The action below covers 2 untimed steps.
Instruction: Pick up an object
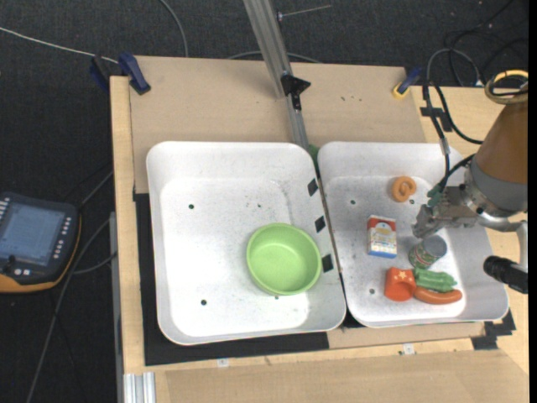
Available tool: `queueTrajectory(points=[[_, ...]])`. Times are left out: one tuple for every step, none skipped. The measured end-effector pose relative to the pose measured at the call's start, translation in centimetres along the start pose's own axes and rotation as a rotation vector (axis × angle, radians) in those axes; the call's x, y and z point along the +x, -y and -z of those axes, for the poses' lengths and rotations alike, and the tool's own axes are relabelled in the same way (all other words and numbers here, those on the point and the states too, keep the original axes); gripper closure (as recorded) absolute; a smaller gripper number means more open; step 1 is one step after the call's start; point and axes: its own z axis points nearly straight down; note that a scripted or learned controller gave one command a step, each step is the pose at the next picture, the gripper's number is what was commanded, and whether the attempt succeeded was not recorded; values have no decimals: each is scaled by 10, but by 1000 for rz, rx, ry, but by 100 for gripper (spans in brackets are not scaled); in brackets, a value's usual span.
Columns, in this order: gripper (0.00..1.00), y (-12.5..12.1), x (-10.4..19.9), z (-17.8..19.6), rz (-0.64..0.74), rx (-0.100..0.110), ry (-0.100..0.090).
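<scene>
My gripper [426, 227] hangs low in the right bin [361, 168], right above a small grey can [431, 253] that stands partly under it. Left of the can lies a small red, white and blue carton [382, 236]. An orange ring [404, 188] rests further back. Near the bin's front lie a red cup-like piece [399, 285] and a green and orange vegetable toy [437, 286]. A light green bowl [284, 259] sits in the left bin [193, 175].
The grey and orange arm [503, 162] reaches in from the right over the right bin's edge. A metal pole [273, 44] slants across the bench at the back. A teach pendant [33, 240] lies off the bench at left.
</scene>
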Motion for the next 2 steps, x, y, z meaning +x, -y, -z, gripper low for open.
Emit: queueTrajectory(points=[[100,-2,-5,44,0,0,0],[100,-3,-5,73,0,1,0]])
